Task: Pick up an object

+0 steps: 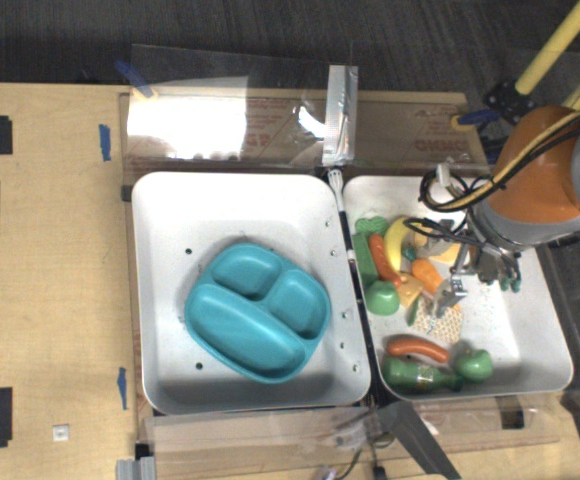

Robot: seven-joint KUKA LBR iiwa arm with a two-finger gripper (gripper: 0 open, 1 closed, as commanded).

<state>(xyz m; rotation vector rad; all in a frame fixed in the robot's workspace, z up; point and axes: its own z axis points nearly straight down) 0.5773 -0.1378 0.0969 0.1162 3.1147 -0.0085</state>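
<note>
A wooden bench spreads below me, carrying two shallow white bins side by side. The left bin holds one thing, a teal divided plate with three compartments, lying slightly turned near the bin's middle. The right bin holds a cluster of toy food. My arm, grey with an orange band above the wrist, reaches in from the right and hangs over the right bin's upper half. My claw points down over the middle of that bin, just beside an orange piece; I cannot tell whether it is apart or together, and nothing shows clamped in it. Along the bin's near edge lies a dark green vegetable, with a red and orange sausage-shaped piece touching its upper side. Near the bin's left wall sits a light green apple-like piece, and above it an orange and green carrot. A yellow banana lies just beside the carrot, to the left of my claw
</note>
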